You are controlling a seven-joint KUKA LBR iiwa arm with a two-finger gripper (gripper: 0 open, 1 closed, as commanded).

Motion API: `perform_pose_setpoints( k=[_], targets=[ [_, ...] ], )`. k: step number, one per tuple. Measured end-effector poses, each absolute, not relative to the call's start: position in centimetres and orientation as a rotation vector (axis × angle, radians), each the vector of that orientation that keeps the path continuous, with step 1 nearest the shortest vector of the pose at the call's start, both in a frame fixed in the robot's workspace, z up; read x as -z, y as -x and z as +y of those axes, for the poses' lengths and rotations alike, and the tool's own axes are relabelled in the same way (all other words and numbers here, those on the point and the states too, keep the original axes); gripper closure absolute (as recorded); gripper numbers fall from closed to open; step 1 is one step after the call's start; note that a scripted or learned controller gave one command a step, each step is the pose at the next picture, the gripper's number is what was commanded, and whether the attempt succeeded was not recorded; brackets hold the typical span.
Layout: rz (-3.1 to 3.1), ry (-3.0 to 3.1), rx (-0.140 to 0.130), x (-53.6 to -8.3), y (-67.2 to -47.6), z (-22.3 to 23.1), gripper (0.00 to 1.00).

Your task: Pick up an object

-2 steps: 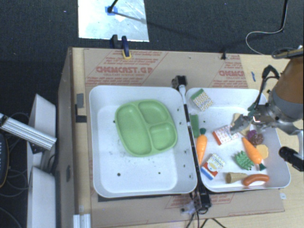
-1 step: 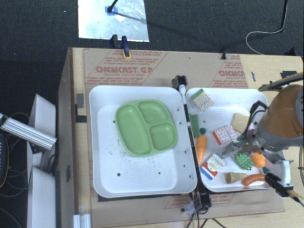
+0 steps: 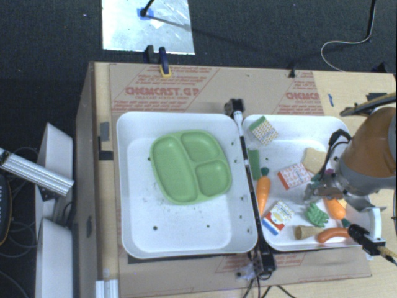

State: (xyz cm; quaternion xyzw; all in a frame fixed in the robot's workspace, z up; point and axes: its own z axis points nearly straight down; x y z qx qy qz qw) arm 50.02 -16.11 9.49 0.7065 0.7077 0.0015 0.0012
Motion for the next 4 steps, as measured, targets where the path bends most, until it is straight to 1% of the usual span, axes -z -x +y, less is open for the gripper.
perform_pose_setpoints(
  k=[1,2,3,4],
  targets=[
    [2.222,-2.218,-0.005,-9.5,-50.0,-16.1,0.0],
    [2.222,-2.215,-0.007,-10.5,-50.1,-16.1,1.0],
    [2.222,-2.215,-0.007,-10.5,-50.1,-16.1,0.0],
    [2.225,-2.216,-0.002,-8.4,-56.7,-13.4,0.0]
  ],
)
